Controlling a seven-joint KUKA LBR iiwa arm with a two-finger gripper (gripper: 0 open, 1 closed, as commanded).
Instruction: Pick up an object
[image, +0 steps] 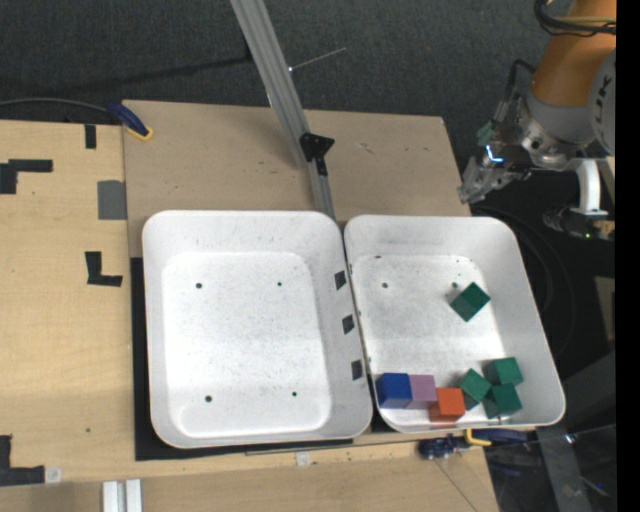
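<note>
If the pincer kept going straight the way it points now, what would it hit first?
The pincer points down and left, just outside the right bin's far rim. It would probably meet that rim or the wooden bench beside it first; depth is unclear.

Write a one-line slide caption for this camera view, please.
Robot hand poised beyond the far rim of the right bin, which holds coloured blocks: one green block alone, the rest clustered along its near edge.

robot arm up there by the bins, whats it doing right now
The grey and orange arm has its pincer above the bench, beyond the far right corner of the right bin, not over any block. All the blocks lie in that bin: one green block alone mid-bin, and blue, purple, orange and three more green ones along its near edge. Nothing is picked up yet.
</note>
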